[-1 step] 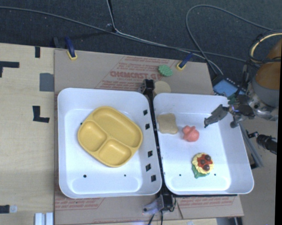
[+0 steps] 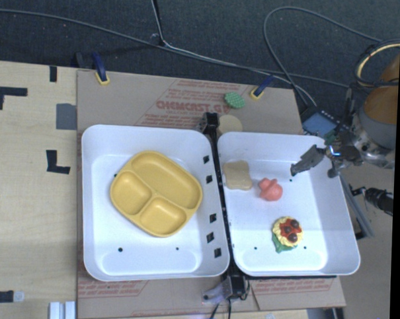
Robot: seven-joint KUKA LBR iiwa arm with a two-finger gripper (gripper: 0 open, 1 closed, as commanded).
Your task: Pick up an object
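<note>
Wooden desk (image 2: 26,201) under a brown cardboard sheet (image 2: 182,105), bearing two shallow white plastic bins side by side. Left bin (image 2: 94,157) carrying a yellow three-compartment plastic plate (image 2: 156,193). Right bin (image 2: 334,260) holding three small candidates: beige flat bread-like piece (image 2: 238,175) close to the dividing wall, pink-red rounded toy (image 2: 270,190) just beside it, yellow-green toy with red dots (image 2: 287,234) nearer the front. Small green round piece (image 2: 234,99) lying outside, behind the bins. Grey arm's jaws (image 2: 317,162) parted over the right bin's far right corner, gripping nothing, well apart from all three toys. Likely trouble: descending here and closing on bare plastic, or clipping the bin's rim; rounded pink toy probably prone to rolling off a glancing pinch.
</note>
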